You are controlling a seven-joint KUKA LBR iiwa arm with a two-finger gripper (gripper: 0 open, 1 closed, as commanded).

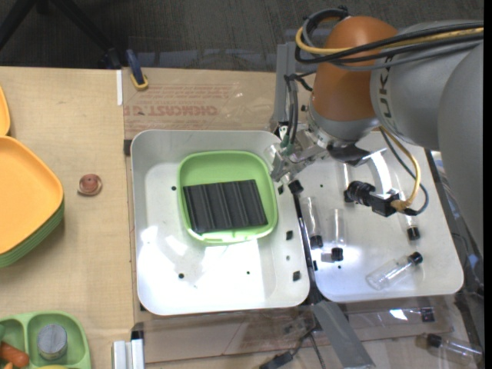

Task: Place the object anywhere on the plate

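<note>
One black slab point(225, 206) beside fingers point(281, 167)

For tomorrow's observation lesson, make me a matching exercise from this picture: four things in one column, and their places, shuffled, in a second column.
Things:
1. green plate
2. dark ridged block
3. clear vial
4. small brown knob

Places:
A. on the wooden bench, left of both bins
B. in the left bin
C. in the right bin
D. on the green plate

Pairs: 1-B, 2-D, 3-C, 4-A
</note>
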